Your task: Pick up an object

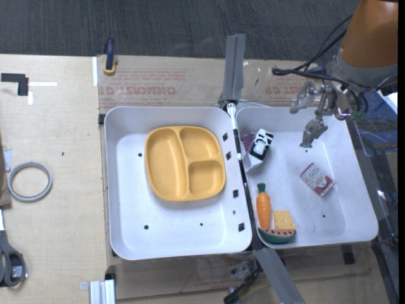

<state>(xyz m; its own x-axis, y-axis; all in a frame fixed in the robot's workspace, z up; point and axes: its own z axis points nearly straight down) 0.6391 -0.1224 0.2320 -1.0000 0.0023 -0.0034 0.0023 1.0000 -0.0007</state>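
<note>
My gripper point(314, 124) hangs over the back of the right bin point(354, 170), its fingers spread apart with nothing between them. Below and to its right a small red packet point(316, 178) lies flat on the bin floor. A black-and-white toy point(260, 145) rests against the bin's left wall. Near the front left corner sit a toy carrot point(263, 208), a yellow block point(284, 221) and a watermelon slice point(277, 236).
The left bin point(126, 227) holds a yellow divided plate point(185, 163). On the bench at far left lie a grey ring point(28, 181) and scissors point(11, 266). A metal divider point(234, 75) rises between the bins at the back.
</note>
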